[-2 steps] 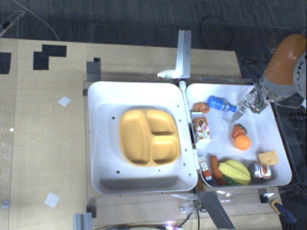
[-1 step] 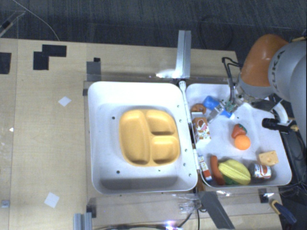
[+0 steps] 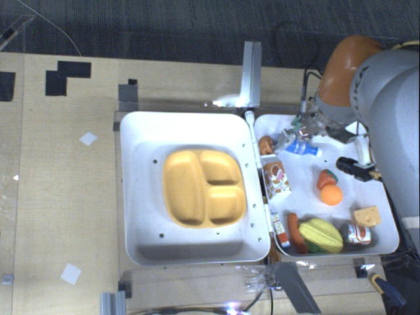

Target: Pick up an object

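Grey arm's end effector [image 3: 303, 128] hangs over the right white bin's [image 3: 380, 240] far corner; grip state unreadable. Candidate orange round toy fruit [image 3: 331, 195] lies mid-bin. Approach stage; next, descend onto one item.

No legible text or labels

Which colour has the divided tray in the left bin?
Yellow. The tray shows best in the camera view.

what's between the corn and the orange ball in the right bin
In the camera view, the stretch between the corn and the orange ball is bare white floor of the right bin; the cheese wedge sits off to the right.
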{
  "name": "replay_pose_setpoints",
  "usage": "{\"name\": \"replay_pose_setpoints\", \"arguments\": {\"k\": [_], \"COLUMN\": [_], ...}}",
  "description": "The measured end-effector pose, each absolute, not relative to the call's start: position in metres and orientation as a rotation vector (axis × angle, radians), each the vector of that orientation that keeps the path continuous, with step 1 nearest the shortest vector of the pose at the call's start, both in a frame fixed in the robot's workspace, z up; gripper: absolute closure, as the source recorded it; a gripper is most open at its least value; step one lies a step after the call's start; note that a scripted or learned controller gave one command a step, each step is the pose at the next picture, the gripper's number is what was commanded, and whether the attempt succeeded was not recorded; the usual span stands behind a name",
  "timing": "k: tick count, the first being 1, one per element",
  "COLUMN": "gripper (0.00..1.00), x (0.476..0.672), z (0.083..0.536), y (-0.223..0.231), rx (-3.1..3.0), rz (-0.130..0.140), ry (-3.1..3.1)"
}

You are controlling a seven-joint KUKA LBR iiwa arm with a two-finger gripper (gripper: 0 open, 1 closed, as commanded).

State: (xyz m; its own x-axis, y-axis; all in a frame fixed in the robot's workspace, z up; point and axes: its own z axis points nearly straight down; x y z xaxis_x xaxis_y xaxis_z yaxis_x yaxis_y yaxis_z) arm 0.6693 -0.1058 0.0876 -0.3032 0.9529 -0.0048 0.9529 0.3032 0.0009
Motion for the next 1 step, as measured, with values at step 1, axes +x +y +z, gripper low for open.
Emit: {"name": "replay_pose_setpoints", "arguments": {"k": [1], "gripper": [1.00], "x": [0.6720], "z": [0.1002], "y": [-0.1013], "rx": [1.835], "rz": [0.007], "ry": [2.540]}}
